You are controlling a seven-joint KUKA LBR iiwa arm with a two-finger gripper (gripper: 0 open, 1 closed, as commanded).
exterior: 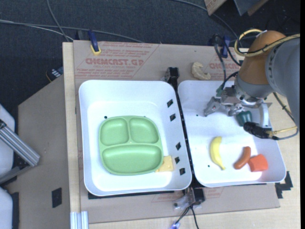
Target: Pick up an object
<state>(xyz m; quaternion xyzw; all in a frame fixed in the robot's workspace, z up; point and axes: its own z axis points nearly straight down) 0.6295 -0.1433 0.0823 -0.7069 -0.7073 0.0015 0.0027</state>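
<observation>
The claw (217,104) hangs at the upper middle of the right bin (200,92), over bare white floor. I can't tell from here how it is set. Nothing sits under it. The things worth picking lie lower right in the frame: a banana (217,152), a sausage (242,157) and an orange block (259,163) touching the sausage. If the arm drops where it is, it likely comes up with nothing. Going for the sausage risks nudging the block. Over in the left bin (90,128), a green divided plate (130,145) looks too broad and flat to pinch.
</observation>
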